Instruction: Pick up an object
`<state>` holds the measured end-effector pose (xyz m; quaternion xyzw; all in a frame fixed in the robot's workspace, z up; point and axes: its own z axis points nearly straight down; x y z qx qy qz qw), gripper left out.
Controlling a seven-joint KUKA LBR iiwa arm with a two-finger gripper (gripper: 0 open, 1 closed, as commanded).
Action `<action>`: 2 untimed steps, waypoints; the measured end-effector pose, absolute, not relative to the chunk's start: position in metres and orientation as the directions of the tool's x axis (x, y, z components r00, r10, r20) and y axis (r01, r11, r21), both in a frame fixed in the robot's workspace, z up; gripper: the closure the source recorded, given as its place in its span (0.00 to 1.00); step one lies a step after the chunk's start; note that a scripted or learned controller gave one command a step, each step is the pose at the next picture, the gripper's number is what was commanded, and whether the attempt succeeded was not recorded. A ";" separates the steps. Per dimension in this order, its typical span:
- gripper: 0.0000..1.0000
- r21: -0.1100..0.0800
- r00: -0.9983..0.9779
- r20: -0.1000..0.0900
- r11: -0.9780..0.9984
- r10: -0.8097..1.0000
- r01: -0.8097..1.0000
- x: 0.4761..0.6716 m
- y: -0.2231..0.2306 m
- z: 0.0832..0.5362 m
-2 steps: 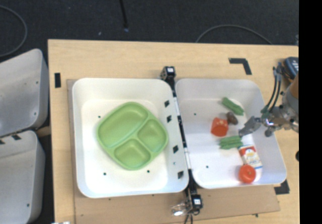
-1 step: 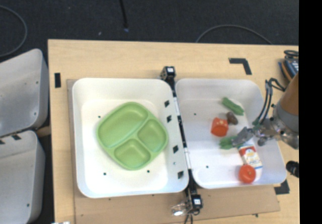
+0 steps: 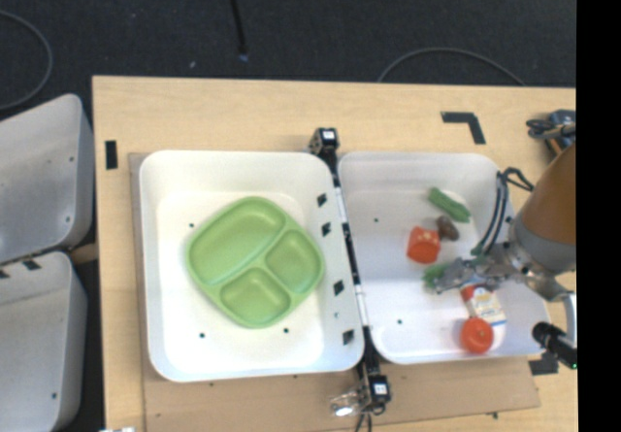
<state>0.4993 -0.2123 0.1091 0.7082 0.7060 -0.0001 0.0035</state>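
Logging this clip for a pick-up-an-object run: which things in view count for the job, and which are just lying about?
For the job:
- gripper, low in the right bin
- green object at its tip
- orange-red block
- green elongated piece
- small brown object
- red round object
- small white packet

Lying about:
- green divided plate in the left bin

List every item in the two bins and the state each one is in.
Green three-compartment plastic plate: flat in the left white bin.
Long green object: lying in the right white bin.
Small brown object: lying loose.
Orange-red block: resting alone.
Red round object: near the front wall.
Hand: low in the right bin.
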 end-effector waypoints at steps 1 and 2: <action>1.00 0.015 0.009 -0.010 -0.009 1.000 1.000 0.502 -0.216 0.125; 1.00 0.008 -0.001 -0.004 0.001 1.000 1.000 0.496 -0.215 0.186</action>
